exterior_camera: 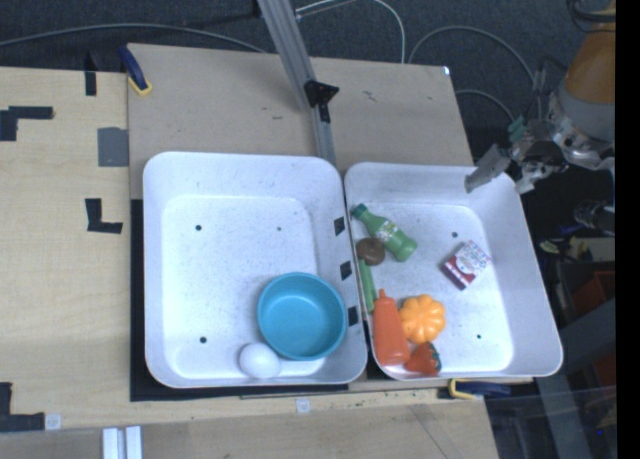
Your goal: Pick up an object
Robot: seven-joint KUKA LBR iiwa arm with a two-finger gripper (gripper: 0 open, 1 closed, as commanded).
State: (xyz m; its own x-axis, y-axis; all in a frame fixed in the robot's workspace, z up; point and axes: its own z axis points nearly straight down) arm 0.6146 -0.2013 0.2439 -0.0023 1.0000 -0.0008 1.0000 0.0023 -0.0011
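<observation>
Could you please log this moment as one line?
gripper: above right bin's far right corner, holding nothing | green bottle, pumpkin: untouched

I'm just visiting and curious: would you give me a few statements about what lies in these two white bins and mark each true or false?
1. The round blue bowl sits in the left white bin. True.
2. A white ball lies beside that bowl. True.
3. The green plastic bottle lies in the left bin. False: it lies in the right white bin.
4. The gripper is gripping the small orange pumpkin. False: it hangs over the right bin's far corner, apart from the pumpkin.
</observation>
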